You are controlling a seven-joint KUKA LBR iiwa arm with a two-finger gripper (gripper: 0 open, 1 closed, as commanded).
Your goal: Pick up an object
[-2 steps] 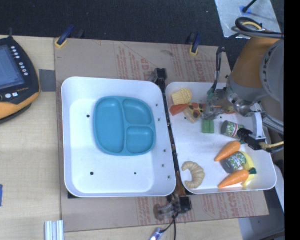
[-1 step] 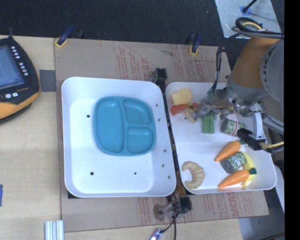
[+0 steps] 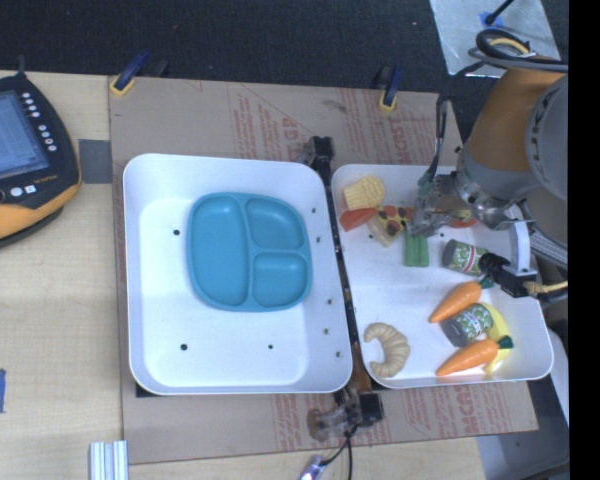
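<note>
Green block (image 3: 416,250) sits upright in the right bin (image 3: 540,363), upper middle, just beside a small toy pile (image 3: 385,218). I've got the gripper (image 3: 427,211) low over it; can't tell its state, tips too dark and cluttered. I'd centre on the block before closing, clear of the neighbours. Wrist hides the bin's top right corner.

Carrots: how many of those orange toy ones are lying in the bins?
2, both in the right bin: one carrot near the middle right, the other carrot at the near right corner. Another could be hidden under the arm.
</note>
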